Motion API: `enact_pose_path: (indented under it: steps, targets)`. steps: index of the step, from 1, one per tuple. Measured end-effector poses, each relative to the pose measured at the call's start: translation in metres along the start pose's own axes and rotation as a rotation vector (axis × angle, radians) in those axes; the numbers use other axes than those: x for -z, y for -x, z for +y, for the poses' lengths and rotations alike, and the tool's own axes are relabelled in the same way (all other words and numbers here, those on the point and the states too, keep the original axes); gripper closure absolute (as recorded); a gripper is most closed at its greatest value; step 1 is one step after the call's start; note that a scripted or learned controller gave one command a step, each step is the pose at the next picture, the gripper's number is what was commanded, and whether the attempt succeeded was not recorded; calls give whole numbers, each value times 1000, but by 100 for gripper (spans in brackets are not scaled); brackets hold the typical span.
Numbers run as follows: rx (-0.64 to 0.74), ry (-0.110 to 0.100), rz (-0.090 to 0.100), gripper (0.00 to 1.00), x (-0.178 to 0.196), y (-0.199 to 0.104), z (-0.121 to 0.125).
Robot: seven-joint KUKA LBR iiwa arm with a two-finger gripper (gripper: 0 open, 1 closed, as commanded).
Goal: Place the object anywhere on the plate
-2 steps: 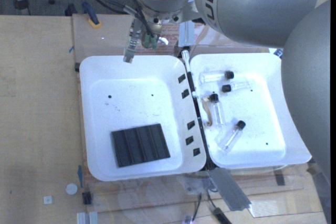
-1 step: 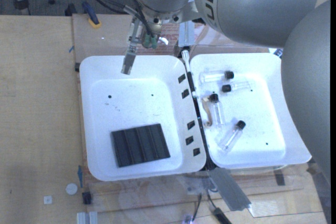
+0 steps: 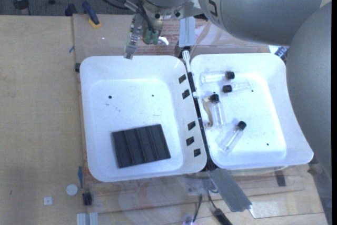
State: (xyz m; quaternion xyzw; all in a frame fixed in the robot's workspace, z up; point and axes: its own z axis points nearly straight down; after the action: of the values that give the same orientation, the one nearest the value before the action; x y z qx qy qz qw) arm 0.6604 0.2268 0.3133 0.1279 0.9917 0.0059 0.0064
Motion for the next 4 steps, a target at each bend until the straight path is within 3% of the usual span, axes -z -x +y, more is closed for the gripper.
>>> enact_pose_path:
  steps: [1, 2, 3, 4]
  targets:
    - [38, -11, 10, 100, -46, -3, -3]
    - [38, -11, 10, 0, -46, -3, -3]
    - [36, -6, 5, 100, -34, -2, -2]
    - [36, -6, 5, 0, -34, -2, -2]
